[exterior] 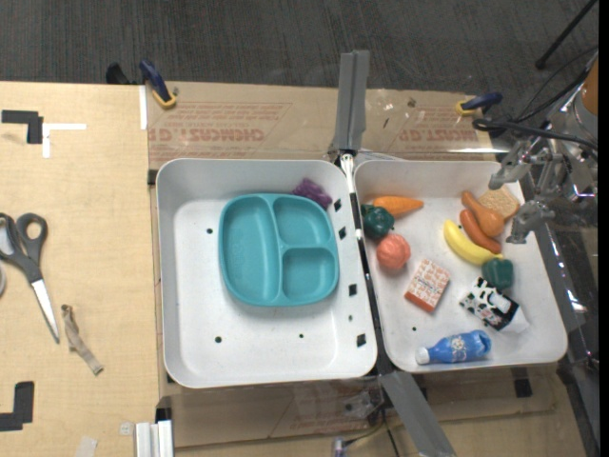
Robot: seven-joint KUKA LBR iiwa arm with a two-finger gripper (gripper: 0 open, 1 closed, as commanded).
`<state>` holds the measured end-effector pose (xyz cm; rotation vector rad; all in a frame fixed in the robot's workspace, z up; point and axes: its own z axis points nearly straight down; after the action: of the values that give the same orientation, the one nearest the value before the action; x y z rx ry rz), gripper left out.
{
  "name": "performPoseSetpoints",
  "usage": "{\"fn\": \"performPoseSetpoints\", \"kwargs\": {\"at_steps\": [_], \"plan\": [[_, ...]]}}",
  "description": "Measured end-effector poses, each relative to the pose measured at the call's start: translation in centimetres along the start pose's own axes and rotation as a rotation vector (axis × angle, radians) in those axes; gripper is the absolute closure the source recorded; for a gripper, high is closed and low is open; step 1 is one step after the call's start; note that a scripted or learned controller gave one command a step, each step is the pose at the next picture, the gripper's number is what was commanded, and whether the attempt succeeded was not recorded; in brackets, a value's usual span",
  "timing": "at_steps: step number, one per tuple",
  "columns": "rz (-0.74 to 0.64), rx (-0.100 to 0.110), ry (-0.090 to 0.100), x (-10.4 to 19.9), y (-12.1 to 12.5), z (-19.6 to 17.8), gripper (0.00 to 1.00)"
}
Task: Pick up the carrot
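Observation:
The carrot [398,204] is orange and tapered. It lies flat near the back left of the right bin [547,355], pointing right, with a dark green piece [377,222] at its left end. My gripper [514,198] hangs over the back right of that bin, well to the right of the carrot. Its two grey fingers stand apart, open, over a slice of bread [499,202] and an orange sausage-like piece [481,219]. Nothing is held between them.
The right bin also holds a banana [464,244], a peach-red ball [393,251], an orange box [427,285], a green piece [497,272], a black-and-white carton [490,305] and a blue bottle [457,348]. The left bin [181,350] holds a teal divided plate [281,248] and a purple item [312,191]. Scissors [29,265] lie on the bench at left.

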<state>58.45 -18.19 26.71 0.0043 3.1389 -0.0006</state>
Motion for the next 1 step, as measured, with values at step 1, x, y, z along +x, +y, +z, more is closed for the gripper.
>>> {"fn": "performPoseSetpoints", "kwargs": {"at_steps": [1], "plan": [[0.068,0.0,0.0,0.98,-2.95,8.33,0.0]]}}
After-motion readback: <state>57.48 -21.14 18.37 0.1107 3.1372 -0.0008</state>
